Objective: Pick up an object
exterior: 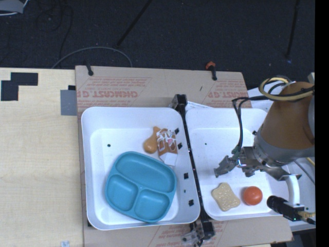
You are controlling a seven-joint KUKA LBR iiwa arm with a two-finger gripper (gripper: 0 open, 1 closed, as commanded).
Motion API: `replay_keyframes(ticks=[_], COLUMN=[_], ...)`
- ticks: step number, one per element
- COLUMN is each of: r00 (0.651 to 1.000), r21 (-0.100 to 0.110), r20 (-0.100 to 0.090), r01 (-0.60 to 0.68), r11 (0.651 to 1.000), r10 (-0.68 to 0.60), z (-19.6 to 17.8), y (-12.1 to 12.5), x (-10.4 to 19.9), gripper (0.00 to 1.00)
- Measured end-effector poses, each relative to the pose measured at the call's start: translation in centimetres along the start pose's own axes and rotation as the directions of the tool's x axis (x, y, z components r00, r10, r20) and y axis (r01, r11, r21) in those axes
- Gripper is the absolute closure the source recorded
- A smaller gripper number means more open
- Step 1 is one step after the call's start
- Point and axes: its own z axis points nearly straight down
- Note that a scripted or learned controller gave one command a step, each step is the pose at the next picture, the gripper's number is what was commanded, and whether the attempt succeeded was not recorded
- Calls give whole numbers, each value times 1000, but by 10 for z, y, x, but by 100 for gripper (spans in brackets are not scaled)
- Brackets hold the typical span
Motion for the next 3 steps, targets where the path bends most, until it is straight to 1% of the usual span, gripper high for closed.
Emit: replay_keyframes(ticks=[1,2,3], r00=[1000,1000,1000], r21=[-9,-3,-12], r20=[1,0,2], r01=[1,1,0], r11=[1000,1000,1000], r10=[-1,-1,0], z=[-4,60,112], y=[2,1,2], x=[0,-3,-3], gripper=[0,0,0])
